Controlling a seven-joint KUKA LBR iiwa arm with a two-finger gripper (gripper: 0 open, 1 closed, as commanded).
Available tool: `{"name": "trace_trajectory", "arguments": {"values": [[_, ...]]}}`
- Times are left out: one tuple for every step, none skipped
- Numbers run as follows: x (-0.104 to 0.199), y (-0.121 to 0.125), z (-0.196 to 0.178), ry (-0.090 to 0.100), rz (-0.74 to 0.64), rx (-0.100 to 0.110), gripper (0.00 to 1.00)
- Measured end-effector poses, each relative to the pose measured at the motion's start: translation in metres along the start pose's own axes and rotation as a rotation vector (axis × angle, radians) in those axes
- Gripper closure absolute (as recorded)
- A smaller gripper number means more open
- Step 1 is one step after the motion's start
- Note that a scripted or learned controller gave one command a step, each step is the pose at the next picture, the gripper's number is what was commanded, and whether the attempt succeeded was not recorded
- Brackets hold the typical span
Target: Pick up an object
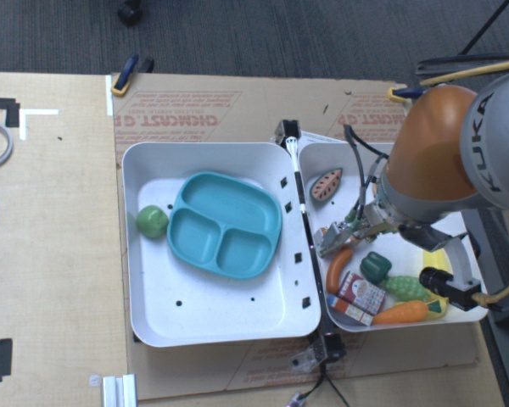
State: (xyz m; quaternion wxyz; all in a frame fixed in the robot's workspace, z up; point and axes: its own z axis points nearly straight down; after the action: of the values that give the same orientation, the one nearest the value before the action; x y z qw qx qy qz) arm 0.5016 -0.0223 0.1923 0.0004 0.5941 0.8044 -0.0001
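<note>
Cardboard (187,108) covers the bench (42,253) under two shallow white bins that sit side by side. Nearest the camera, at the front of the right bin (390,323), lie an orange carrot (400,313) and a small printed box (359,298), the box tilted and touching the bin's front wall. Just behind them sit a bumpy green vegetable (407,287), a dark green pepper (375,266) and, at the right, a bit of yellow (439,265) partly covered by black hardware. An orange-red sausage shape (338,264) lies slanted by the divider between the bins.

Right over that sausage hang the jaws (343,234) (a tangle of grey metal and wiring); whether they are spread or pressed together I cannot tell, and nothing is seen pinched between them. Above them the arm's orange band (433,142) and grey shell (496,138) cover much of the right bin.

Further back in that bin, a brown leaf-shaped piece with pink stripes (326,185) lies alone near the divider, well apart from the front cluster.

The left bin (212,312) holds a teal divided plate (225,225), set at an angle, with a green ball (152,220) touching its left edge.

Beyond the bins, a blue-and-yellow clamp (124,75) grips the cardboard's far left corner, and dark carpet (280,19) lies past the bench.
</note>
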Motion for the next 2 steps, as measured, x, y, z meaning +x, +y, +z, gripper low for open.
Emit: {"name": "trace_trajectory", "arguments": {"values": [[0.0000,0.0000,0.0000,0.000,0.000,0.000,0.00],[0.0000,0.0000,0.0000,0.000,0.000,0.000,0.00]]}}
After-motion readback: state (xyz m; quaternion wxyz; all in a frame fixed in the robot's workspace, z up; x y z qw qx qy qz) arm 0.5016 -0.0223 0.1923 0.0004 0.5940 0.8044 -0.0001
